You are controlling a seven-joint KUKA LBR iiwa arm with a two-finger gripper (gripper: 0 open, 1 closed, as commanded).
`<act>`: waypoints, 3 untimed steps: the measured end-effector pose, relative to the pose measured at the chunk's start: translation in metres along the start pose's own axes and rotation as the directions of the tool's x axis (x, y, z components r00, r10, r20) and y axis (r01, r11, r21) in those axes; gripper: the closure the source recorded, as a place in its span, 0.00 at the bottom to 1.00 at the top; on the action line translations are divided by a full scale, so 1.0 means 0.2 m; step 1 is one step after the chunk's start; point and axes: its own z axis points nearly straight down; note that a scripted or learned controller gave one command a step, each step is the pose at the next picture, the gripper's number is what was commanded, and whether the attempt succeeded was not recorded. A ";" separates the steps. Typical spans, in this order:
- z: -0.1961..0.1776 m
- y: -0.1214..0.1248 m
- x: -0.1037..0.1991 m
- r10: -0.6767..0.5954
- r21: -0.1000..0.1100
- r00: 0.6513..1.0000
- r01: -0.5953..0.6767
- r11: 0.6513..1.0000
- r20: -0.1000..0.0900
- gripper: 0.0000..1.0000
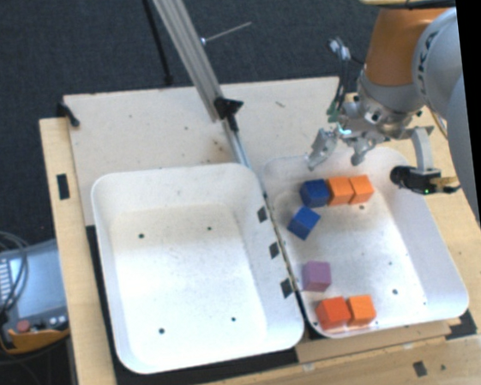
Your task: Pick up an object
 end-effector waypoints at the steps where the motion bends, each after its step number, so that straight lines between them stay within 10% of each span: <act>1: -0.02 0.00 0.00 -0.002 -0.005 1.000 0.002 1.000 0.004 0.00; 3: 0.43 -0.03 -0.07 0.005 -0.015 1.000 -0.005 1.000 0.010 0.00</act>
